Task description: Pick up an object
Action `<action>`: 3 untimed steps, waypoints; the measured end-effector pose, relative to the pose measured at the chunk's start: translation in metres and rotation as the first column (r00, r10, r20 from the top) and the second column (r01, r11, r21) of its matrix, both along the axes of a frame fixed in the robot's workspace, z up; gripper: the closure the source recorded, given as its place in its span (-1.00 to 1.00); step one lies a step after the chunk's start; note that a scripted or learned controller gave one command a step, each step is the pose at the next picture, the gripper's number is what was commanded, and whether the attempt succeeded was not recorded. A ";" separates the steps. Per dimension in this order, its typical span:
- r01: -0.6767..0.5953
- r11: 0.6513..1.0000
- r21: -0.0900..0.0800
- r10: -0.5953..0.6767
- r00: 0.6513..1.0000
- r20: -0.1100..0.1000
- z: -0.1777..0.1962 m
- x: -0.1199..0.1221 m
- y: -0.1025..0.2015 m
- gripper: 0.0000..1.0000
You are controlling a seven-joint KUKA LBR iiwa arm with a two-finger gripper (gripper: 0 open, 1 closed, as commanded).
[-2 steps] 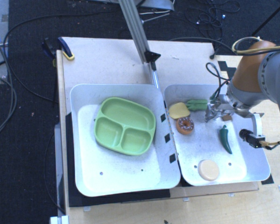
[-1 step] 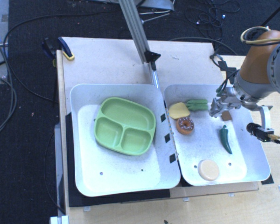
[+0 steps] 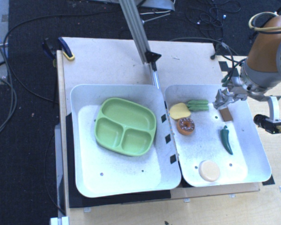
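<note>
Camera view, looking down at a slant on a pale, flat bench [image 3: 107, 62] bearing two shallow white bins with rounded corners, side by side and touching along their inner edges.

In the left white bin [image 3: 84, 172], near its middle: a light green plastic plate [image 3: 126, 127], smooth, rounded-square, divided into three compartments.

In the right white bin [image 3: 253, 168], by the far right edge: a small brown rectangular block [image 3: 226, 115], flat-faced and matt, lying on the bin floor just beneath the jaws. Contact with the jaws not to be told from this angle. Clenched or released: cannot tell.

Above that, reaching in from the right: a grey metal arm with a glossy orange band [image 3: 264, 55].

Near the far left corner of the same bin: a soft-looking yellow rounded piece [image 3: 179, 110], touching a ridged green cylinder [image 3: 198, 105] on its right. Just in front of the yellow piece: a brown ring doughnut with pink topping [image 3: 185, 126].

Toward the right edge, in front of the block: a slim dark green chilli pepper [image 3: 226, 140], glossy and curved. Near the front edge: a cream-coloured round disc [image 3: 209, 170], smooth and domed.
</note>
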State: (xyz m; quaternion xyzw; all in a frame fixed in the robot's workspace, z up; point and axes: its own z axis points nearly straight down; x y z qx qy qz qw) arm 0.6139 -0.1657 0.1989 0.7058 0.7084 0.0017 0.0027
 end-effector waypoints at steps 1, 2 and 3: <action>0.001 1.000 -0.001 -0.001 1.000 0.002 0.061 0.007 -0.006 1.00; -0.003 1.000 0.003 0.003 1.000 -0.005 0.067 0.004 0.048 1.00; -0.002 1.000 0.002 0.002 1.000 -0.008 0.049 0.001 0.098 1.00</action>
